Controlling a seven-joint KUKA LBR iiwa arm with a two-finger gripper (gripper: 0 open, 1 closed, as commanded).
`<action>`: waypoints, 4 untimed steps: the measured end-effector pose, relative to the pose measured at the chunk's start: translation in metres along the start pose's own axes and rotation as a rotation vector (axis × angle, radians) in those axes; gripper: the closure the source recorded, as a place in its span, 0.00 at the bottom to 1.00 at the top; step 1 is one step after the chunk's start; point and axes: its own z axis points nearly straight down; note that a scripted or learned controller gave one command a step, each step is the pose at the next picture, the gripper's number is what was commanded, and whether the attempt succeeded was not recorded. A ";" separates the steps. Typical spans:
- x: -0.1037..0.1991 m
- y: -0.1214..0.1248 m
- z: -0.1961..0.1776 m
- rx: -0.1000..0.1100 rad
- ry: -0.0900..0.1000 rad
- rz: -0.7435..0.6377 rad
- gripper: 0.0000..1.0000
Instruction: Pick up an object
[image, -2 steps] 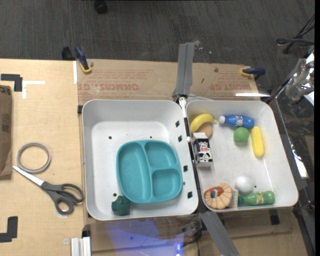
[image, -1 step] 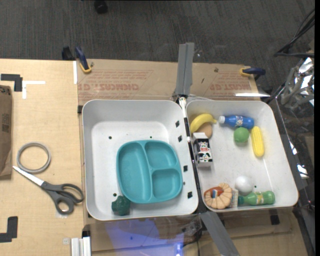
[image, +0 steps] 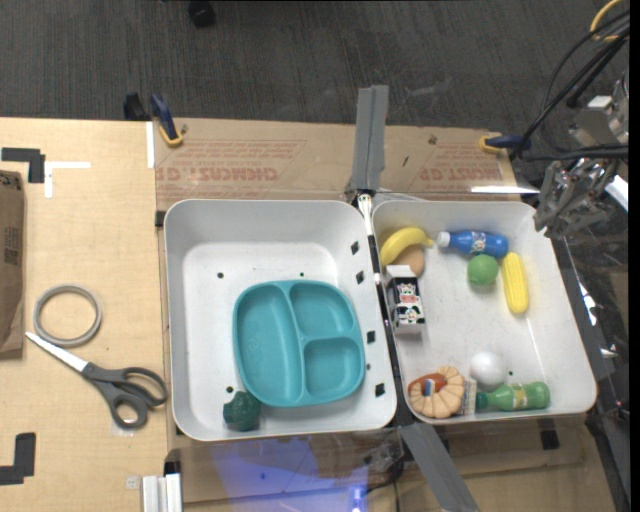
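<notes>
Gripper hanging off the right bin's far right corner, nothing picked yet

The right bin (image: 560, 300) is holding the candidates, while the left bin (image: 190, 300) is carrying a teal plate (image: 298, 342). The gripper (image: 572, 195) is sitting just outside the rim (whether it is open or closed I cannot tell, and nothing is showing in its grasp). The yellow corn (image: 514, 282) is lying nearest, down and left of it, its long axis running top to bottom; the blue bottle (image: 475, 241) is lying crosswise beside it.
</notes>
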 end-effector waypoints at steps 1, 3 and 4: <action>-0.001 -0.001 -0.009 0.002 -0.005 0.003 1.00; -0.062 0.045 0.175 -0.002 0.000 -0.371 1.00; -0.071 0.031 0.079 0.002 -0.002 -0.101 1.00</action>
